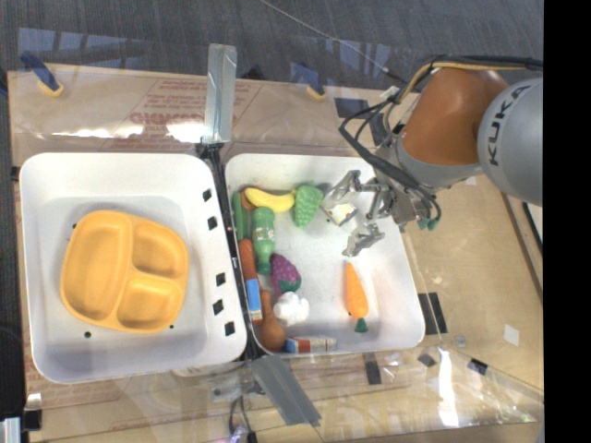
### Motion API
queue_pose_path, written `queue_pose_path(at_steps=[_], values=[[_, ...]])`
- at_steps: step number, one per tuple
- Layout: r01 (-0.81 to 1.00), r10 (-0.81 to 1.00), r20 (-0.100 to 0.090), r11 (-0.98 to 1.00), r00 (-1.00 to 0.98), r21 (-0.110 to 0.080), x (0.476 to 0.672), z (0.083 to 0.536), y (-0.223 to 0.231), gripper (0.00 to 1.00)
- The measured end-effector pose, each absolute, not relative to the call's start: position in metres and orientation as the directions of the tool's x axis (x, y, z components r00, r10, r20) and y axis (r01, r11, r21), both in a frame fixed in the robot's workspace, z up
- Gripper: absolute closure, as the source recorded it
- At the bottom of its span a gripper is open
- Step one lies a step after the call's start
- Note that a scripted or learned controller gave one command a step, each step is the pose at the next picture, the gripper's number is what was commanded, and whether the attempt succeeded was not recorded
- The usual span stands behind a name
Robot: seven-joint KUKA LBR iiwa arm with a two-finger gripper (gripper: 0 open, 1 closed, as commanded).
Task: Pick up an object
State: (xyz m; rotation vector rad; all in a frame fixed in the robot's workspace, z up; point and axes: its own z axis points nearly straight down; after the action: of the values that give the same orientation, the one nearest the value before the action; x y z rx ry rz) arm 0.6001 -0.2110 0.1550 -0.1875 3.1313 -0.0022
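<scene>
Seen from above the bench: my grey arm (517, 141) with its orange band reaches in from the right over the right-hand white bin (406, 317), while the left bin (37, 247) carries a yellow divided tray (125, 270). My claw (355, 215) hangs over the upper right part of the right bin, its fingers spread apart and nothing gripped between them.

The nearest loose item is the toy carrot (355, 291), lying alone on bare bin floor just below the claw in the picture, toward the bin's near edge. Its long axis runs nearly straight up and down the frame, green stub pointing at the near wall. To my reckoning, that makes it the likeliest target: I would shift a little toward the near edge and close across its narrow width, not along its length.

Smaller pieces crowd the bin's left side: a banana (266, 197), a green bumpy piece (307, 203), purple grapes (285, 270) and a white lump (293, 308), all packed closer together.
</scene>
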Motion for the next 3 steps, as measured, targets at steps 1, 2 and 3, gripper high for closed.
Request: queue_pose_path(at_steps=[1, 2, 3], values=[[-0.028, -0.028, -0.001, 1.0, -1.0, 0.0, 0.558, 0.097, -0.208, 0.0], [0.111, 0.111, -0.003, 0.994, -0.994, 0.0, 0.505, 0.093, -0.208, 0.0], [0.195, 0.195, -0.003, 0.981, -0.981, 0.001, 0.48, 0.093, -0.208, 0.0]])
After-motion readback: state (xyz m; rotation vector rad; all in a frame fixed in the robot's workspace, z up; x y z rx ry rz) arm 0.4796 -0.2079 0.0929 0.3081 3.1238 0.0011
